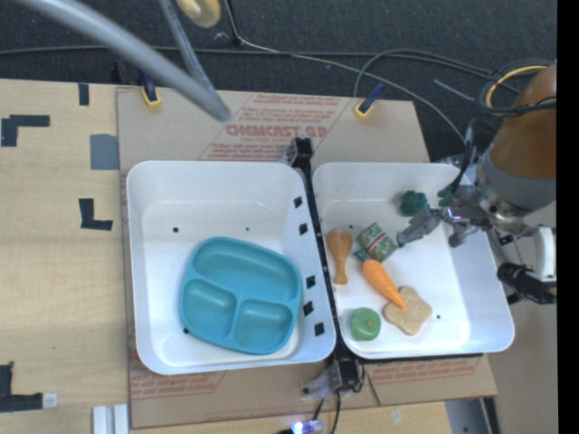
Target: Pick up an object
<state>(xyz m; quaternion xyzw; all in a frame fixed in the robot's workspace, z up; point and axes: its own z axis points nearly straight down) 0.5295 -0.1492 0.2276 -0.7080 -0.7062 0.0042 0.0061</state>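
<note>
Right bin (470, 328), contents: dark green piece (413, 202) at the far side, green packet (374, 240), drumstick (339, 253), carrot (383, 281), green round item (365, 324), tan biscuit-like piece (408, 313). Hand (425, 224): over the bin's right half, grey fingers pointing left, whether parted or closed cannot be told; nothing visibly between them. Nearest candidates: dark green piece just beyond, packet just left. Carrot's long axis runs diagonally, tip toward the bin's far left. Wrist hides part of the bin's right wall.
</note>
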